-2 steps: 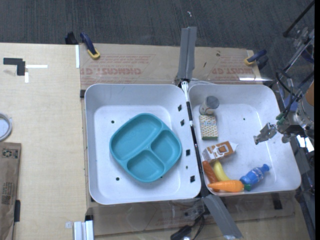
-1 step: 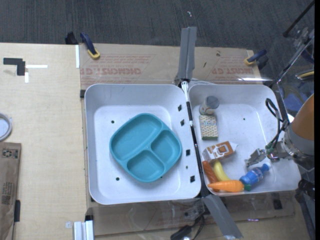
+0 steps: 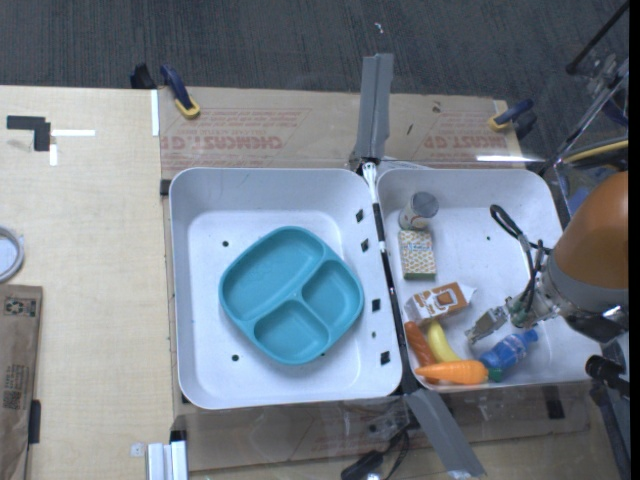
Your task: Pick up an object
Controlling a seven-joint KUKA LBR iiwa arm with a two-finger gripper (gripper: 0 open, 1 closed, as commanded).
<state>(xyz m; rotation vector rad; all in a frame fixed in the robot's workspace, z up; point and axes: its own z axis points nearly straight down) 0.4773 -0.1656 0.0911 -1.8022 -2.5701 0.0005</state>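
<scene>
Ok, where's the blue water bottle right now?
The water bottle lies in the right bin, near its front right corner, just right of the carrot and just below the end effector.

A pale wooden bench [image 3: 90,198] was seen bearing two white bins, the left bin [image 3: 195,298] and right bin [image 3: 470,183], a tape roll [image 3: 8,256] and brown packet [image 3: 18,353].

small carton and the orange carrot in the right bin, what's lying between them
In the camera view, a yellow banana lies between the small carton and the carrot, beside an orange-red piece along the bin wall.
</scene>
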